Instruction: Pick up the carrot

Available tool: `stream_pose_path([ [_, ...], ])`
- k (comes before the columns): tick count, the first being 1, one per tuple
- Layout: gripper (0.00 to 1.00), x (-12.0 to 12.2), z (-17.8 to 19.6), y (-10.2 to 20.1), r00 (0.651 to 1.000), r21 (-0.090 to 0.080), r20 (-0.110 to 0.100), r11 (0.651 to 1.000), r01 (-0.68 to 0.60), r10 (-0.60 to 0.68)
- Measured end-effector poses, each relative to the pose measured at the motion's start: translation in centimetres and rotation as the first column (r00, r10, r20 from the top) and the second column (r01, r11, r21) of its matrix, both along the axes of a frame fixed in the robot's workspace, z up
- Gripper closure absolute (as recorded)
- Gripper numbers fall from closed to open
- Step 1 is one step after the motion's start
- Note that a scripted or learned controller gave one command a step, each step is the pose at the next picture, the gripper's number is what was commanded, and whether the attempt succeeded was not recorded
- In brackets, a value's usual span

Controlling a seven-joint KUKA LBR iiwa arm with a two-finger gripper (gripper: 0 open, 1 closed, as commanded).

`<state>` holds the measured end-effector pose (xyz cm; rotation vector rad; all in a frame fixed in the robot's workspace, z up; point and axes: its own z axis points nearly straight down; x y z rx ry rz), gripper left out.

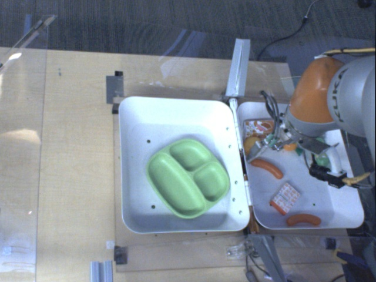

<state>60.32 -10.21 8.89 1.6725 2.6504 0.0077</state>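
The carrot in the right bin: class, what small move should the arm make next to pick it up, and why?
Probably a short descent. The gripper hangs over the right bin, close above the carrot, with nothing seen between its fingers, and two sausages lie further off.

My light wooden bench carries two shallow white plastic bins side by side, touching along their inner edges. The larger left bin sits mid-bench. The smaller right bin lies beneath my arm.

Grey rounded arm with a broad orange band and black cables.
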Motion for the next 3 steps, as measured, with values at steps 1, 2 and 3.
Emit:
stream_pose_path([
  [1,0.0,4.5,8.0,-5.8,0.999,-0.002,0.001,0.999,-0.049,0.049],
  [2,0.0,2.0,1.6,-7.2,0.975,-0.004,0.0,0.975,-0.223,0.223],
  [3,1.0,2.3,2.9,-7.2,0.974,-0.008,0.009,0.974,-0.225,0.225],
])
